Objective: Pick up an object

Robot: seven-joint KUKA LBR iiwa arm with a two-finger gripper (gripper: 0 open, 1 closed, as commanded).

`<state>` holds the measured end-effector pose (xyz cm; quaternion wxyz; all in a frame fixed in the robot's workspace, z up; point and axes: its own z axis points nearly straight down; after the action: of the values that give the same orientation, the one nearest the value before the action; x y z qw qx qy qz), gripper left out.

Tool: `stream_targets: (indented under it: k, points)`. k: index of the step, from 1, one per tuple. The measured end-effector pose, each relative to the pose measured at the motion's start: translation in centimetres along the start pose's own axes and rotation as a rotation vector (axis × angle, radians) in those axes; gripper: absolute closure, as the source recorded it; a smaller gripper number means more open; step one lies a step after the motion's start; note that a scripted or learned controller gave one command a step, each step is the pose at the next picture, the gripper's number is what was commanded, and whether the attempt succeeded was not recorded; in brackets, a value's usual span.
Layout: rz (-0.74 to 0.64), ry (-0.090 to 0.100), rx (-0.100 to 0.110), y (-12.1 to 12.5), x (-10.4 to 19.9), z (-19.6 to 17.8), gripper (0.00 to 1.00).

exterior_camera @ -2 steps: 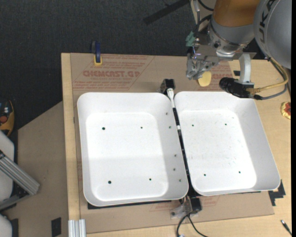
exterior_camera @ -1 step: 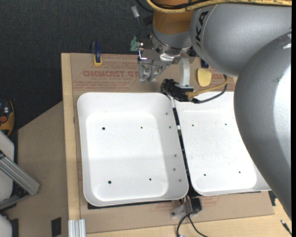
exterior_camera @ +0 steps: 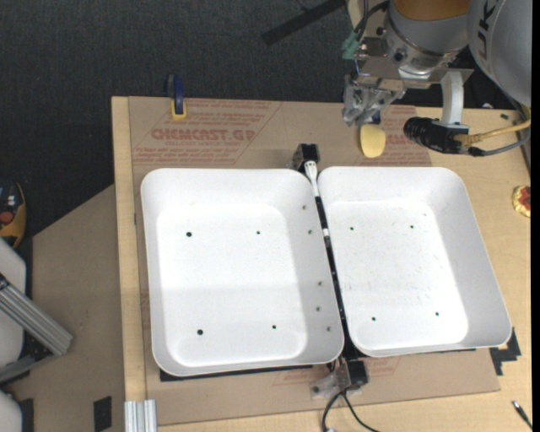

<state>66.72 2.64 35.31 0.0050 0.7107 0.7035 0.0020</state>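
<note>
A small pale-yellow object (exterior_camera: 372, 141) sits beyond the far rim of the right bin (exterior_camera: 472, 253), outside both bins, over the brown board (exterior_camera: 219, 135) that covers the tabletop. The claw (exterior_camera: 364, 108) hangs directly above it, its metal tip just over the object's top edge; whether the two are touching, or the object hangs from the claw, cannot be told at this angle, and how far the claw is spread cannot be told either. The grey arm with its orange band (exterior_camera: 426, 8) reaches in from the right. The left bin (exterior_camera: 156, 253) lies beside the right one, a black hinge strip (exterior_camera: 325, 245) between them. Judged step: the grasp itself, or the moment just after it. The next move calls for a confirmed hold on the object, then a straight lift without tilting.
</note>
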Motion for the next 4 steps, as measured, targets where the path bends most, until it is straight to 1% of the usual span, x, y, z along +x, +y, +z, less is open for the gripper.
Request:
stream_targets:
  k: [1, 2, 3, 4]
  points:
    - [-0.014, 0.005, 0.019, -0.3, 5.5, 7.8, 1.00]
    - [-0.003, 0.001, 0.002, 0.0, -2.1, 2.4, 1.00]
    - [-0.014, 0.006, 0.021, -0.8, 2.8, 11.5, 1.00]
    - [-0.015, 0.007, 0.002, -0.1, 6.6, 5.3, 1.00]
